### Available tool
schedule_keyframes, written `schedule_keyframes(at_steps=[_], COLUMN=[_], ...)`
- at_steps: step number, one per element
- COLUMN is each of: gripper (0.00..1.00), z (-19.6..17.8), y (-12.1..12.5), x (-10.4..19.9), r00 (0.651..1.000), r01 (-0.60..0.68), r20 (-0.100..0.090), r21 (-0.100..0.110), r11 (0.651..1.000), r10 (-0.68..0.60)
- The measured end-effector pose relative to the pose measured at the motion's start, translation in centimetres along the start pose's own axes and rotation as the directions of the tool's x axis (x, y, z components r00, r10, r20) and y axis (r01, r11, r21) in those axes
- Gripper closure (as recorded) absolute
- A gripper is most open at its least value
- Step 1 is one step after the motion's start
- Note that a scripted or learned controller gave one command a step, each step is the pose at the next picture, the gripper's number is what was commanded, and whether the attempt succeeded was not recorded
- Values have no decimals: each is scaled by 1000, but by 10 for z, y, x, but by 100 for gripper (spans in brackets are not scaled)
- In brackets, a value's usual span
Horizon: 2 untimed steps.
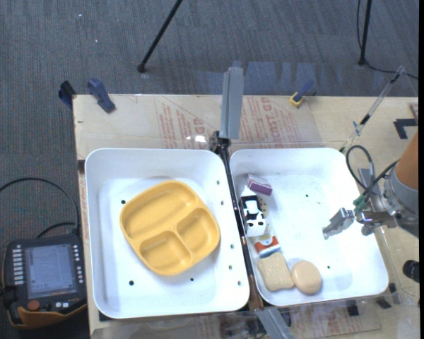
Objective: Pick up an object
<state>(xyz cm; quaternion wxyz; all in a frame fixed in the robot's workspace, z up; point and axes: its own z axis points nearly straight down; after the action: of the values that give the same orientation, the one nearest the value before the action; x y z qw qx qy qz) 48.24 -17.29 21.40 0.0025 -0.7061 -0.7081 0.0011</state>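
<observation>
My gripper hangs over the right part of the right bin, with nothing seen in it. Along that bin's left wall lie a small purple block, a black-and-white toy and a red, white and blue piece. At the front sit a beige toast-like slab and a round tan bun. The gripper is well to the right of the row and above and to the right of the bun, touching none of them.
The left bin holds a yellow divided plate. A grey upright post stands behind the seam between the bins. Cables loop near the right bin's far right corner. A control pendant lies on the floor at left.
</observation>
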Motion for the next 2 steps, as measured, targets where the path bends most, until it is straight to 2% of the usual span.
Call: schedule_keyframes(at_steps=[1,2], gripper=[0,0], z=[99,125], y=[47,-6], x=[29,60], r00=[991,987], r01=[-135,-161], r20=[-1,-2], r21=[1,-3], r11=[991,987], r10=[135,161])
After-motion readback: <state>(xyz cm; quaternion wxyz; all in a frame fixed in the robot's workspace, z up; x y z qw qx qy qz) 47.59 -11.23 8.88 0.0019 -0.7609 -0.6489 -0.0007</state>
